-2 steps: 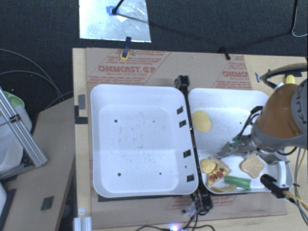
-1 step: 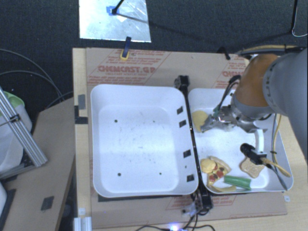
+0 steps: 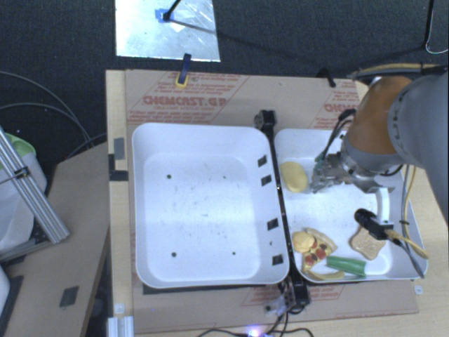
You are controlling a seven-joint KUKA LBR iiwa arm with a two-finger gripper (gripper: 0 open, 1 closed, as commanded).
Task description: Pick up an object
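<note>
Where the jaws reach down at the middle of the right bin [image 3: 331, 213], the grey arm [image 3: 393, 128] above covers them, so I cannot tell whether they are released or clenched, and nothing can be seen between them. Just to their left lies a yellow oval piece [image 3: 295, 176], close against the wall shared with the left bin [image 3: 203, 209]; its long axis runs nearly top to bottom of the frame, and whether the jaws touch it is hard to make out. Lower in the frame sit a slice of toast [image 3: 367, 245], a green pod [image 3: 346, 264] lying left to right, and a small yellow-and-red heap [image 3: 313, 245] too blurred to name. Both bins rest on the desk [image 3: 231, 97], whose red lettering is partly cut off by them.
</note>
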